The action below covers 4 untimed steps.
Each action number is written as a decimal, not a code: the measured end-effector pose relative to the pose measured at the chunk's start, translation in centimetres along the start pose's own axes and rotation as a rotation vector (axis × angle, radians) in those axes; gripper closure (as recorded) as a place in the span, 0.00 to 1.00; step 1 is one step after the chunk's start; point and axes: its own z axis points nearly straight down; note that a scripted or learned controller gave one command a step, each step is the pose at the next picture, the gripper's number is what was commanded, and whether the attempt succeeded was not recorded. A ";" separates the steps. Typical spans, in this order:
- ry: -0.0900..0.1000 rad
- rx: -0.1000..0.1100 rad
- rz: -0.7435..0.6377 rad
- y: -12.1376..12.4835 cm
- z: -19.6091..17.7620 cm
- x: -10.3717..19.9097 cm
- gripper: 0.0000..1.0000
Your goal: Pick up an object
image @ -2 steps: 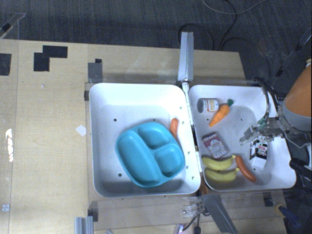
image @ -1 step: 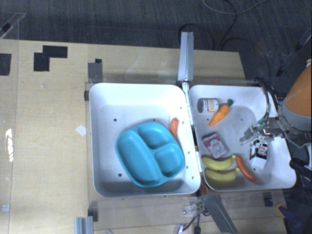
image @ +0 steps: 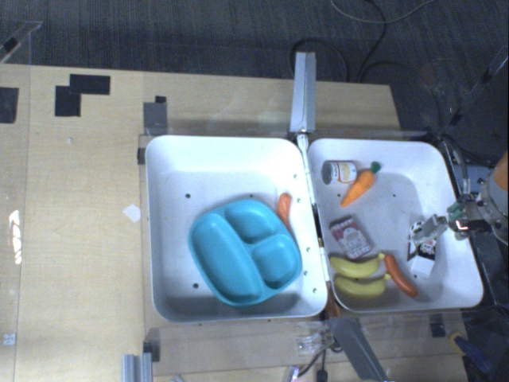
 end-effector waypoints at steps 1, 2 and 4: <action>-0.001 -0.001 -0.411 -0.5 -0.7 0.0 0.00; 0.000 -0.001 -0.676 -0.5 1.0 0.1 0.00; -0.002 -0.003 -0.711 0.1 -9.1 6.1 1.00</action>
